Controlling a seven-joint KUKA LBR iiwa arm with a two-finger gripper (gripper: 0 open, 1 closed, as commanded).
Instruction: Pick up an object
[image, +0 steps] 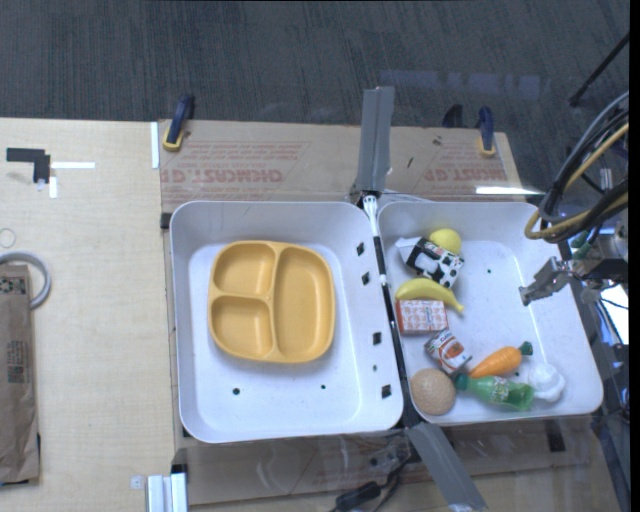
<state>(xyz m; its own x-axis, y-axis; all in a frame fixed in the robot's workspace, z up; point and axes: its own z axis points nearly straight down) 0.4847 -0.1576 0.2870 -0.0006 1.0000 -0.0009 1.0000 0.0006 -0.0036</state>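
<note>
Yellow tray (272, 300) occupies the left bin (190, 330). Right bin (500, 255) holds banana (430, 292), carrot (497, 361), bottle (495, 391) and egg (433, 391). Gripper (540, 285) hovers at its right edge, carrying nothing.

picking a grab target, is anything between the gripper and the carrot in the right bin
Nothing visible does. The gripper sits over the right bin's right edge, and only bare white floor lies between it and the carrot below.
</note>
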